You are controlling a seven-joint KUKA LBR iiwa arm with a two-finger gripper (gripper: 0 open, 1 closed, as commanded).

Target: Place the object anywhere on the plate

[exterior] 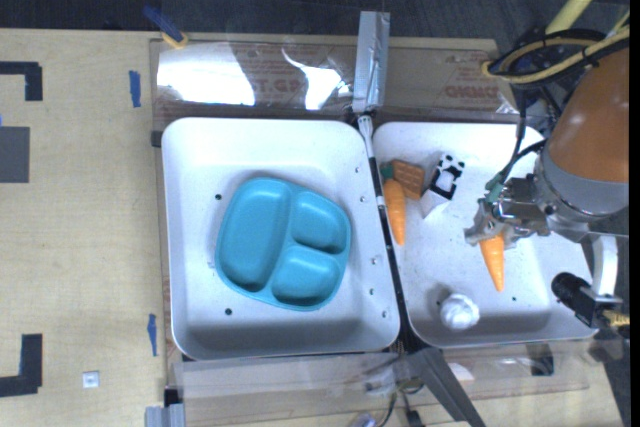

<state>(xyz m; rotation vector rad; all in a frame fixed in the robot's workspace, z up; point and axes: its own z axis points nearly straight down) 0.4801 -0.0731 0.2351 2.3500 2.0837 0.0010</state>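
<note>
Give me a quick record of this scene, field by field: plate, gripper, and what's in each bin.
plate: blue, three compartments, in the left bin
left bin: white, holds the plate
right bin: white
gripper: over the right bin, at the top of a carrot
carrot: orange, tip pointing down the view
other items: second carrot by the divider; black-and-white piece; white round item

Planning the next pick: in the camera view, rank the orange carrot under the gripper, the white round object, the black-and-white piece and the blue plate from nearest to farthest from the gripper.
From the gripper:
1. Orange carrot, right at its tip, right bin.
2. Black-and-white piece, up-left, and white round object, below-left: too close to call.
3. Blue plate, left bin, farthest.
</note>
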